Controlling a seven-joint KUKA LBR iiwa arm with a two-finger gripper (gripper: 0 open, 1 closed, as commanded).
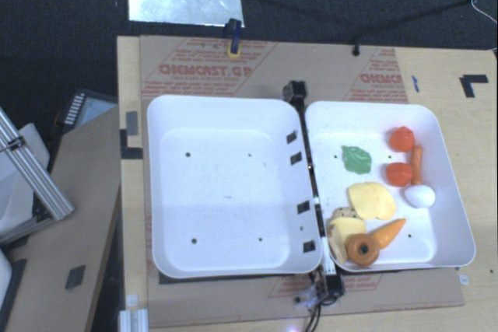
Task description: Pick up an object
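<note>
i cannot tell whether the gripper is apart or together right now, so before committing i'd have it spread wide and confirm that.

the arm comes in from the right, so the right bin is the near one for it and the left bin lies beyond. everything worth picking sits in the near bin.

my choice would be the green piece. it lies alone on bare white floor, apart from its neighbours, though it looks flat and may be hard to get under. the white egg is a rounder target, but it sits close to the lower red ball and could roll.

i'd avoid the far corner cluster. there the brown ring, the long carrot and the pale yellow block touch or overlap, close to the bin wall and the divider clips. the upper red ball and small carrot are also just beside each other.

for a clean grasp i'd descend straight down, centred on the chosen thing, straddle its narrow width, close gently, then lift and check that something is actually held.
</note>
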